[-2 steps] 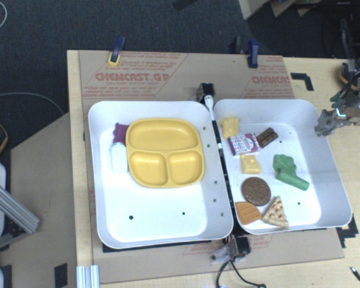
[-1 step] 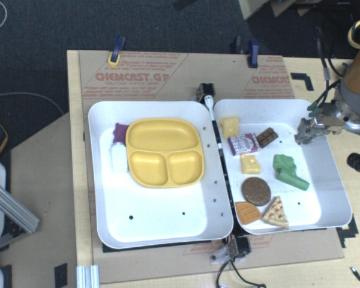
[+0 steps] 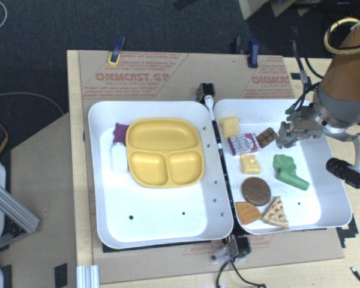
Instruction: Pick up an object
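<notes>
The right bin point(image 3: 333, 206) holds several toy foods: a pale cheese wedge point(image 3: 230, 126), a pink packet point(image 3: 242, 143), a brown chocolate piece point(image 3: 266, 137), a small yellow block point(image 3: 250, 163), a green toy point(image 3: 288, 171), a round brown cookie point(image 3: 255, 191), an orange waffle point(image 3: 248, 212) and a pizza slice point(image 3: 276, 212). My gripper point(image 3: 290, 134) hangs low over the bin's upper right part, just right of the chocolate piece and above the green toy. Nothing is seen held in it.
The left bin point(image 3: 156, 221) holds a yellow divided tray point(image 3: 165, 150), with a purple item point(image 3: 120, 132) and a white bottle point(image 3: 118, 156) at its left side. A black divider point(image 3: 219, 155) runs between the bins. Blue clamps point(image 3: 252, 53) grip the board's far edge.
</notes>
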Motion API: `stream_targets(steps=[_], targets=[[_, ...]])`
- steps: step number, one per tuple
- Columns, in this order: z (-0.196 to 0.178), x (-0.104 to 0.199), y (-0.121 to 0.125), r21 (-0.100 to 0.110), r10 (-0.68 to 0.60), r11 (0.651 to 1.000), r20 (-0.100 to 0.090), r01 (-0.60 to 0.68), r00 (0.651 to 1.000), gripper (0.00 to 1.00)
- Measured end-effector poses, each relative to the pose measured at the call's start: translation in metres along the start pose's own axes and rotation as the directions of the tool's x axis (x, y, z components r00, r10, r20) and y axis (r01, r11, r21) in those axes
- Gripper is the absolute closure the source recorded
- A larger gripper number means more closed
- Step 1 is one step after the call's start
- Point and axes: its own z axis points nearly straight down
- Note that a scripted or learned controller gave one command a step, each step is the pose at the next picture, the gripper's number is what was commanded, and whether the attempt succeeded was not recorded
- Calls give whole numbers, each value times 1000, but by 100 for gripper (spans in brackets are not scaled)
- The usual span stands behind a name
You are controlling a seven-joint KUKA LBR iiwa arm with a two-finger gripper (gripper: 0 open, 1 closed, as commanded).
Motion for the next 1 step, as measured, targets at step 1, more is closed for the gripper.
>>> stream_targets(steps=[1], targets=[[-2, 46, -9, 1, 1, 1000, 0, -1, 1000, 100]])
